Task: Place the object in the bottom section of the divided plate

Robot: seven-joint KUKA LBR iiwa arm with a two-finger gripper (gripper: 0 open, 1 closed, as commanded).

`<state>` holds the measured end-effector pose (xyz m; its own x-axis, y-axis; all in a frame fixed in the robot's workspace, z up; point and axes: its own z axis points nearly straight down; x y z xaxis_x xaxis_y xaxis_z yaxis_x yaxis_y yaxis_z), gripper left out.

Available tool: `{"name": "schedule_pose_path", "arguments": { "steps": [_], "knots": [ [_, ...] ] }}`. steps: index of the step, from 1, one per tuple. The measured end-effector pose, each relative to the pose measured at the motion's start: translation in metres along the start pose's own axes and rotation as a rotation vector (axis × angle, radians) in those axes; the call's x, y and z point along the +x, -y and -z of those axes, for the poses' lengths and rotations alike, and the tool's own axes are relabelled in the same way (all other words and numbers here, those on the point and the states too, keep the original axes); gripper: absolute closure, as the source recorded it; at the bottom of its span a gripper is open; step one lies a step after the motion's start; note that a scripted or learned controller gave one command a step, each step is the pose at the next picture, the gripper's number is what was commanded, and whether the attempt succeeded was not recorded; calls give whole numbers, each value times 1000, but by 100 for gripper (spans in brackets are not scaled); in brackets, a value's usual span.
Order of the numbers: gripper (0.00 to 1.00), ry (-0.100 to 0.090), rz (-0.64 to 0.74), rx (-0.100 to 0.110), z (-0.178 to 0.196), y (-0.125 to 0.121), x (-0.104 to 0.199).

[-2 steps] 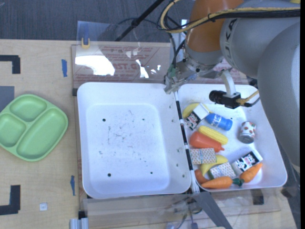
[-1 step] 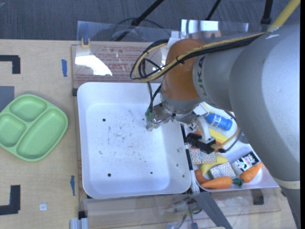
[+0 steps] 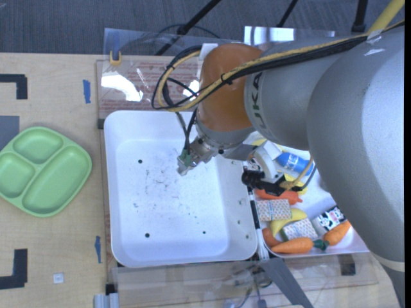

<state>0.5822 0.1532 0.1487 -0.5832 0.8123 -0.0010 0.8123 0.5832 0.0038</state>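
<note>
Hanging over the left white bin [image 3: 128,236], the end effector [image 3: 185,163] sits near that bin's far right part, below the arm's orange band [image 3: 225,95]. Its tip looks small and greenish-grey, and whether anything is gripped there cannot be told, nor how it is set.

Well to the left, on the wooden tabletop [image 3: 51,255], lies the green divided plate [image 3: 42,170]. It has two small sections on its far side and one long section on its near right side. The plate rests outside the bins, apart from the left bin's wall.

To the right of the end effector, the right white bin [image 3: 321,201] holds a heap of toy food: an orange carrot [image 3: 295,245] along the near edge, a second carrot [image 3: 336,233] just right of it, a yellow piece [image 3: 280,224], a checked waffle-like block [image 3: 273,208] and a blue and white item [image 3: 292,163] farther back. The grey arm [image 3: 334,108] covers much of that bin.
</note>
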Motion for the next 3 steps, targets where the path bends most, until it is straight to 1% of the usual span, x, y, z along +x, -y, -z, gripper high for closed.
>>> {"name": "schedule_pose_path", "arguments": {
  "steps": [1, 2, 3],
  "knots": [
    [100, 1, -270, 2, 65, -71, 5],
    [100, 0, -461, 2, -52, -95, -12],
    [100, 0, -302, -4, -59, -68, -8]
  ]
}}
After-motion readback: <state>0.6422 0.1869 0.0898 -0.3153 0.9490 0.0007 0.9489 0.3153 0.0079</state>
